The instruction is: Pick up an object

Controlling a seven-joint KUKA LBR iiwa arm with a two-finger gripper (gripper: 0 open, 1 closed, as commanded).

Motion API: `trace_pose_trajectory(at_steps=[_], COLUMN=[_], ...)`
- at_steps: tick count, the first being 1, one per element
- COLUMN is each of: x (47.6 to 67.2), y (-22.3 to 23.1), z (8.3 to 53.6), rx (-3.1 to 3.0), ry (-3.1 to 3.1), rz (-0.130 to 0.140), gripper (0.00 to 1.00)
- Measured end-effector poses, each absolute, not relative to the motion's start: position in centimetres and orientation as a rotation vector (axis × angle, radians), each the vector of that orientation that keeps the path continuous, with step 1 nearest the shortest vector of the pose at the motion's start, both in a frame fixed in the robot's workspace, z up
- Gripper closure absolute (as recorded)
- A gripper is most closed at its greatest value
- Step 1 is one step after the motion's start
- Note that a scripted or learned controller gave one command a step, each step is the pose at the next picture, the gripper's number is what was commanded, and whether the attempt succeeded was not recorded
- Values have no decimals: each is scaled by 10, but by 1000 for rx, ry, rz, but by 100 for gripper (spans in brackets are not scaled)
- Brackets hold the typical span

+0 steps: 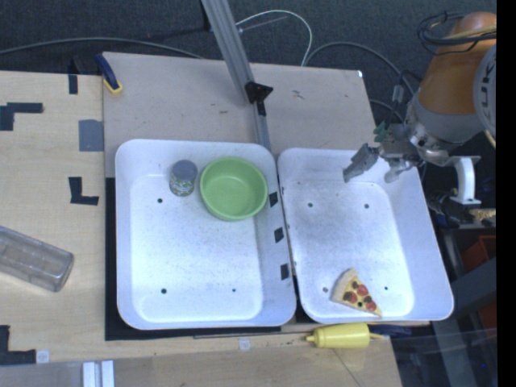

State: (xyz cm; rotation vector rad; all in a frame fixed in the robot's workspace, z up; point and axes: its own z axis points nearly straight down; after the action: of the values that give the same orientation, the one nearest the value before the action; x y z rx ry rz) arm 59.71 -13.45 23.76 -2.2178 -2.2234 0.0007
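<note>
In the right bin (403, 216), a toy pizza slice (355, 291) lies near the front edge. The left bin (145, 280) holds a green bowl (234, 188) at the back, with a small grey jar (183, 177) just left of it. My gripper (376, 168) hangs over the right bin's far right corner, well behind the pizza slice. Its fingers (357, 164) are spread apart, and I see nothing between them.
A yellow squeeze bottle (340, 337) lies on the bench just outside the right bin's front rim. A clear plastic container (32, 258) rests at the far left. A slanted metal pole (232, 47) rises behind the bins, with cables nearby.
</note>
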Motion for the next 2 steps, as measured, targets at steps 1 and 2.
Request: trace_pose_trajectory(at_steps=[1, 2], x=[597, 599], y=[-135, -125], z=[238, 179], rx=[-2217, -2215], ry=[-2224, -2220], rz=[1, 8], gripper=[0, 0])
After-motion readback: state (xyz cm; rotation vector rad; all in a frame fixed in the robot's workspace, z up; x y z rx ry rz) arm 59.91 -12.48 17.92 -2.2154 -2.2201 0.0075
